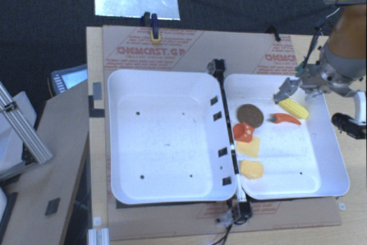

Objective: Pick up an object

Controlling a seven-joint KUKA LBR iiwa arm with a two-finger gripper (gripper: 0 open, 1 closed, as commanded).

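The right bin (327, 181) holds several toy foods. A yellow corn cob (293, 108) lies near its far edge, with an orange-red chili (285, 119) just in front of it. A brown round patty (250, 115), a red piece (243, 132), a pale yellow slice (248, 148) and an orange-yellow lump (252, 168) sit along the bin's left side. My gripper (285, 90) hangs at the far right of this bin, just above and behind the corn cob's left end. I see nothing held in it.
The left bin (114, 140) lies beside the right one, with a black clipped divider (225, 135) between them. The arm's orange-banded wrist (347, 37) stands over the right bin's far right corner. A black part (348, 123) juts in at the right rim.
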